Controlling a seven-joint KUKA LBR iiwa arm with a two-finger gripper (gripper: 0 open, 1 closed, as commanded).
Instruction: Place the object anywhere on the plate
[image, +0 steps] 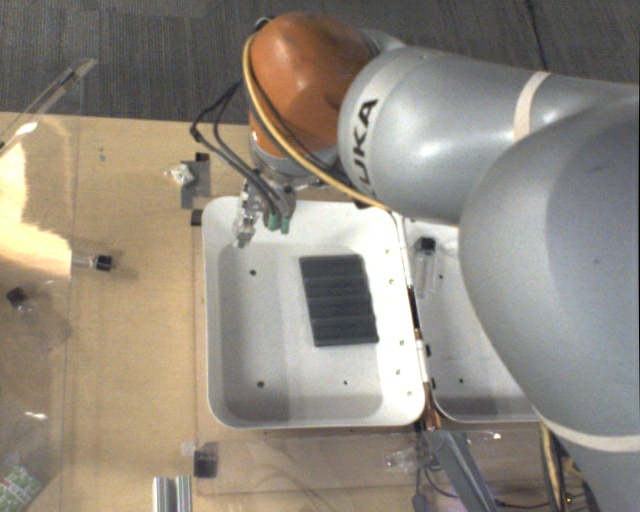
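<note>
You are looking down on a white bin (230, 400) on the worktop; a dark ribbed rectangular object (339, 299) lies flat near its middle, long axis running twelve to six; the gripper (262, 220) hangs over the bin's upper-left corner, so the object sits toward four o'clock from it; whether anything is between the fingers cannot be told

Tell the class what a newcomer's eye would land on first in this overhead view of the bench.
The big grey arm with its orange band dominates the upper right, reaching in over the bins. Below it, a dark ribbed rectangular object lies flat near the middle of the left white bin, standing out sharply against the pale floor. The gripper hangs over that bin's top left corner, apart from the object.
</note>
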